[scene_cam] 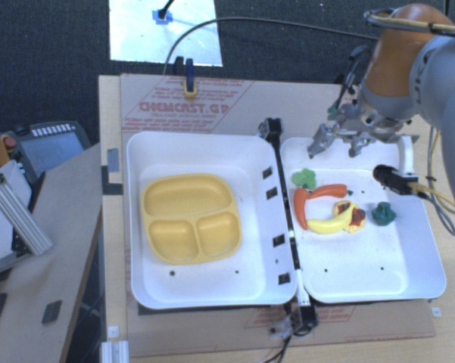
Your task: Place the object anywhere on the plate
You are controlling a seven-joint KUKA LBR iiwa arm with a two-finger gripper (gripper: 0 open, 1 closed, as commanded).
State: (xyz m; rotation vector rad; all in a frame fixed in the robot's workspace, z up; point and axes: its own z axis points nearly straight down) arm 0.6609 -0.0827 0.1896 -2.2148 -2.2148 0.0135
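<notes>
Above the right bin (416, 278), open end effector (335, 147) hovers near carrot (300, 206), banana (329, 226).

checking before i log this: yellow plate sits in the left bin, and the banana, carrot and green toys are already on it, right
Not quite. The yellow plate does sit in the left bin, but the banana, carrot and green toys lie in the right bin, not on the plate. The camera view shows this, with the gripper above that bin's far edge.
</notes>
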